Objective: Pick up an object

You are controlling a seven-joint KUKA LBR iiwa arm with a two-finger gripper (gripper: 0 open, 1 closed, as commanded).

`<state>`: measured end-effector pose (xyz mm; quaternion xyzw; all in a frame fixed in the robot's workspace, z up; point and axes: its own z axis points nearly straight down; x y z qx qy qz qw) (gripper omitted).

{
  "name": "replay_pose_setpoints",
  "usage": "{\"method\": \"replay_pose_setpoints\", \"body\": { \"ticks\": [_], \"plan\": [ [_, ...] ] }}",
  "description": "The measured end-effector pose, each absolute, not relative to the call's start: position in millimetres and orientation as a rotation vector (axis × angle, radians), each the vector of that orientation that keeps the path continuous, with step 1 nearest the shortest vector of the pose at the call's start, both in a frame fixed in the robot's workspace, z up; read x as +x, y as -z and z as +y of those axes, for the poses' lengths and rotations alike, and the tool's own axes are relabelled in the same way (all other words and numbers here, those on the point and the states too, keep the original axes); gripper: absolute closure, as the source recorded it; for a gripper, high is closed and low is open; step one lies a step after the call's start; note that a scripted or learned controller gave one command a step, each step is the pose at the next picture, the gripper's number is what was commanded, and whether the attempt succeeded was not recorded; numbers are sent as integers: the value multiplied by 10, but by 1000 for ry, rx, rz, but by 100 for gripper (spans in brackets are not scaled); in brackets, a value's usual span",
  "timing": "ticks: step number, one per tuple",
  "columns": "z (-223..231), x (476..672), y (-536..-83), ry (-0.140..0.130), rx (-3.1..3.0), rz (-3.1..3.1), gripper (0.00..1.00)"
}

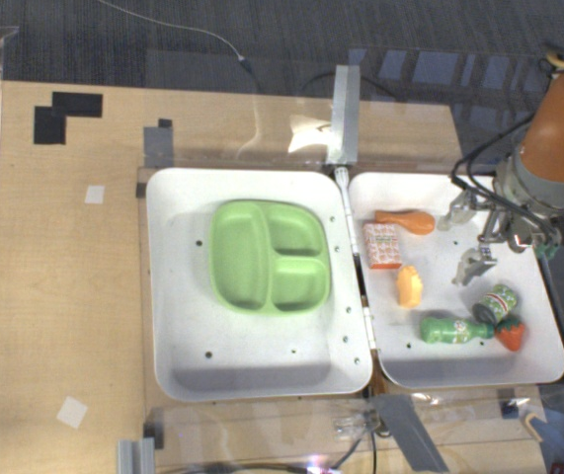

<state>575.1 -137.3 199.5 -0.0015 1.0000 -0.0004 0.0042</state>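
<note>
Camera view: your end effector (481, 255) is hovering, apparently released and grasping nothing.
Next, you are probably descending on the can (496, 304).

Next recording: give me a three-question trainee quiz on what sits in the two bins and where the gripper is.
1. True or false: the green divided plate lies in the left bin.
2. Which item lies nearest the divider between the bins? A) the green can B) the red-and-white packet C) the green bottle
3. Fill in: the gripper hangs over the ____ bin.

Key:
1. True. The plate is in the left bin.
2. B. The packet lies close to the divider, with the orange carrot-shaped toy above it and the yellow piece below it in the view.
3. Right. It is over the right bin, above the can and the red strawberry-like piece.
</note>
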Motion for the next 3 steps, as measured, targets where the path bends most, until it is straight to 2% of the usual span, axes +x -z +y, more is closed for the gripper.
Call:
{"method": "replay_pose_setpoints", "body": {
  "ticks": [1, 2, 3],
  "plan": [
    [-1153, 5906, -944, 0, 166, 3127, 0],
    [-1143, 5934, -1076, 1, 156, 3118, 100],
    [-510, 5839, -1881, -4, 516, 3087, 100]
  ]
}}
